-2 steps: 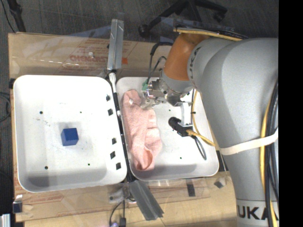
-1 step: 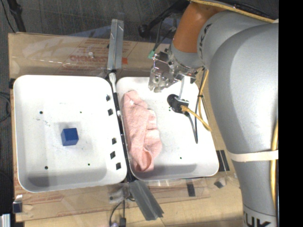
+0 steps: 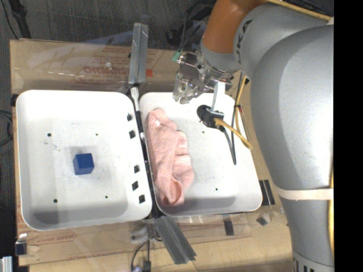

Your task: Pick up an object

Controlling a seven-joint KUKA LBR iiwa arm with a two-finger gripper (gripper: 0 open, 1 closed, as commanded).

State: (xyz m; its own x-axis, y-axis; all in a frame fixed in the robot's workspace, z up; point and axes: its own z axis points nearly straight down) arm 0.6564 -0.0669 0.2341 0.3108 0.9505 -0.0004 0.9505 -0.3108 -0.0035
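A pink cloth [image 3: 169,154] lies crumpled along the left side of the right bin [image 3: 227,191], running from the far end toward the near wall. A small blue cube [image 3: 83,163] sits on the floor of the left bin [image 3: 34,152]. My gripper [image 3: 185,97] hangs over the far edge of the right bin, just above and to the right of the cloth's far end. It is open, and nothing is between its fingers.
A divider with black clips [image 3: 139,163] separates the two bins. The grey arm [image 3: 283,95] covers the right bin's right side. A grey bar [image 3: 138,52] stands behind the bins, on the cardboard-covered bench [image 3: 68,61].
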